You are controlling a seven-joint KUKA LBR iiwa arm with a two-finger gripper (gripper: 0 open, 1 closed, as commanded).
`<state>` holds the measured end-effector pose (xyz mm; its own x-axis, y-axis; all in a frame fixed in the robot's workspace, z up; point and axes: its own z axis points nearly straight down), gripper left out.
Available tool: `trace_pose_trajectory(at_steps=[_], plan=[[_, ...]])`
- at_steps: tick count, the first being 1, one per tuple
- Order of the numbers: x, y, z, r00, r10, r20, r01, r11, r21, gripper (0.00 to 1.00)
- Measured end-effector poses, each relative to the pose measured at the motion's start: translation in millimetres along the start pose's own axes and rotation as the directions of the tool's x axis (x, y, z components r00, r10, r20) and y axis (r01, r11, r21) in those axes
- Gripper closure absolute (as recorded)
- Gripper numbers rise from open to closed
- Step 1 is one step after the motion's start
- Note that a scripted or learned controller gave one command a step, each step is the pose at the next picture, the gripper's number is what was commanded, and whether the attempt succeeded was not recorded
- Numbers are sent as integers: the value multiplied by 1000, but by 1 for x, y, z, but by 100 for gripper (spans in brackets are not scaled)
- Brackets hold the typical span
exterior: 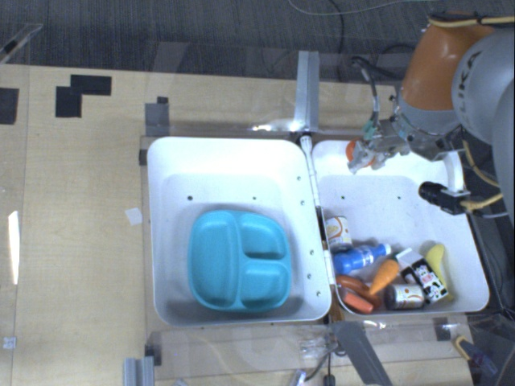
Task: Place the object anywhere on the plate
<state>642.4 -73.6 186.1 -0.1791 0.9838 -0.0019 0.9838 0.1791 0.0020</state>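
Carry stage, by appearance: gripper (366,156) raised over right bin's (402,195) far edge, clenched on small orange-red object (352,148) (identity unclear); next, travel left and lower onto blue plate (238,258) in left bin (225,167).

Grey rounded arm (487,79), broad orange band, black cables, small metallic claw (366,158)

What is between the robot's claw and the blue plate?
In the camera view, bare white bin floor and the divider between the bins separate the gripper from the blue plate.
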Motion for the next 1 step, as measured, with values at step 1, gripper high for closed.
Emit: trace_pose_trajectory(at_steps=[1], plan=[[83, -53, 2, 999, 43, -2, -43, 999, 1, 100]])
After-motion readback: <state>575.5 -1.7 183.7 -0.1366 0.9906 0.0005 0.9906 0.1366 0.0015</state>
